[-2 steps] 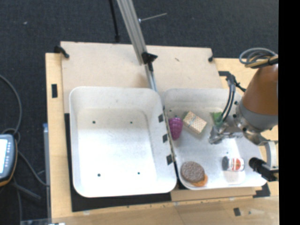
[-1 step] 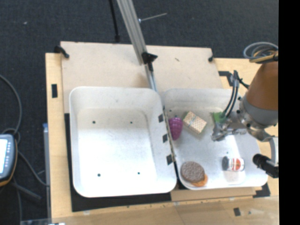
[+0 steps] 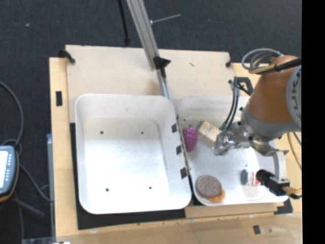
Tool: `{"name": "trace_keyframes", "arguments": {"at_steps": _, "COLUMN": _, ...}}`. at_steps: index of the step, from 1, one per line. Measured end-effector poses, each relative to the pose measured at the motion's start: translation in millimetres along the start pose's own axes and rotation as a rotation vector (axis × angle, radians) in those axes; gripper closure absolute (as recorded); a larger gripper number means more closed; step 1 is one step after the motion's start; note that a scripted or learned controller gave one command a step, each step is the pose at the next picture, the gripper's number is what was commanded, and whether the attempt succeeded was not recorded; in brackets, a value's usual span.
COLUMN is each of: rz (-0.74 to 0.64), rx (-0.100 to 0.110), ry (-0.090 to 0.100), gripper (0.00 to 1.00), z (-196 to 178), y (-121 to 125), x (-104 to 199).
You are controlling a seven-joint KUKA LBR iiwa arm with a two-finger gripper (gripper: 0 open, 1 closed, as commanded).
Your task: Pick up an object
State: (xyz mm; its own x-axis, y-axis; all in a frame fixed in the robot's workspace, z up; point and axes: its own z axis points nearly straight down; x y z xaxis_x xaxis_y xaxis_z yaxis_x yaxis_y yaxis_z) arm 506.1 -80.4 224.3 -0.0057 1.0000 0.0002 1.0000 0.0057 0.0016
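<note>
Nearest the lens, the aluminium mast (image 3: 144,27) slants down from the top edge toward the seam between the two bins. Below it, the left bin (image 3: 86,111) fills the bench's (image 3: 117,65) nine o'clock side.

Across the divider, the right bin (image 3: 203,105) holds four things. At its nine o'clock edge, touching the divider wall, lies a purple object (image 3: 189,138). Just beside that, toward one o'clock, sits a tan speckled block (image 3: 208,131). At the bin's six o'clock rim rests a brown round pad on an orange base (image 3: 209,187). Toward four o'clock lies a small white item with a red mark (image 3: 250,179).

The gripper (image 3: 221,146) hangs over the bin's middle, just right of the tan block; whether its fingers are parted or closed cannot be told. The arm (image 3: 271,103) enters from three o'clock.
</note>
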Motion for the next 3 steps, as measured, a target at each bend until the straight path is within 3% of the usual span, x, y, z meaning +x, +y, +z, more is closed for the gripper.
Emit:
{"name": "trace_keyframes", "arguments": {"at_steps": 1, "rz": -0.003, "rx": -0.001, "ry": 0.002, "gripper": 1.00, "z": -9, "y": 9, "x": 58}}
{"name": "trace_keyframes", "arguments": {"at_steps": 3, "rz": -0.003, "rx": -0.001, "ry": 0.002, "gripper": 1.00, "z": -25, "y": 0, "x": 157}}
